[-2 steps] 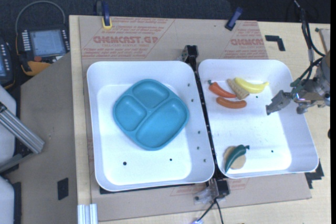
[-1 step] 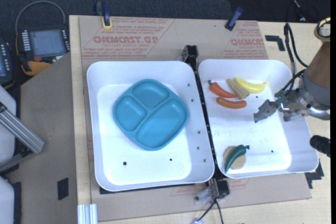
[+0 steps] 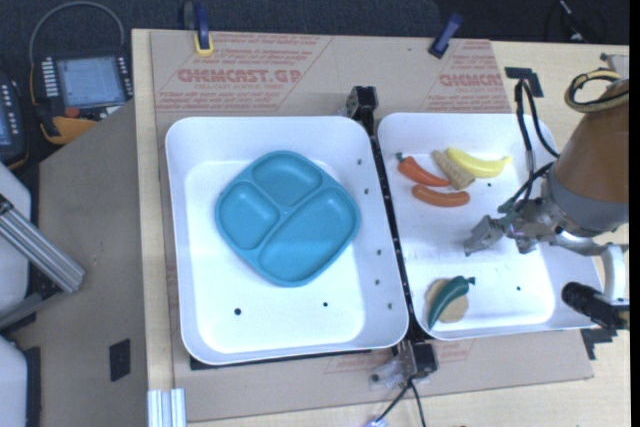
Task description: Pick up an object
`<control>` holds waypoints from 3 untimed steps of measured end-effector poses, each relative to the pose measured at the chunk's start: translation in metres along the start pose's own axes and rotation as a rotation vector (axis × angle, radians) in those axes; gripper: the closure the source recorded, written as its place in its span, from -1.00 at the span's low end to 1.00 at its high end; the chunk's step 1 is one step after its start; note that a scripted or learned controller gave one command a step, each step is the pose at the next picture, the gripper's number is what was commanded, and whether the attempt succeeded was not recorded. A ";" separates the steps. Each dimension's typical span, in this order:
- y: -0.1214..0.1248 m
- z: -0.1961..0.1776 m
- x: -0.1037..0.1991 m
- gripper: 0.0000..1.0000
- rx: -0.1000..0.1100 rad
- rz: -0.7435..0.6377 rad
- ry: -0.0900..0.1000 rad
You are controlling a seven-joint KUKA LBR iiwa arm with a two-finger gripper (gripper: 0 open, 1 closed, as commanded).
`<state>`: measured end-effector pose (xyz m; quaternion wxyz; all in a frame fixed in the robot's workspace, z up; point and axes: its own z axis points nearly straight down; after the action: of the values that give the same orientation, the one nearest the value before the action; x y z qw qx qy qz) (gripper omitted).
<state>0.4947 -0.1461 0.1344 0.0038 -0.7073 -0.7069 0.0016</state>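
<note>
Gripper hung mid right bin, grip state unclear, approx. reaching stage; next it needed lowering onto nearby hot dog.

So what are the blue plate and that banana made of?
The blue plate looks like moulded plastic: uniform colour, smooth matte sheen, three pressed compartments. The banana is probably a plastic toy, given its flat, even yellow, though a real one can't be ruled out.

glossy blue plastic plate, smooth white bins
</note>
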 end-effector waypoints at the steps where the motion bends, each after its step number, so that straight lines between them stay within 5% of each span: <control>1: 0.000 0.053 0.000 -1.00 -0.004 0.001 -0.001; 2: 0.001 0.040 0.000 1.00 -0.010 0.000 -0.004; 3: 0.004 -0.023 0.004 1.00 -0.015 -0.002 -0.006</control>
<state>0.4987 -0.1427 0.1575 -0.0034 -0.7067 -0.7076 -0.0017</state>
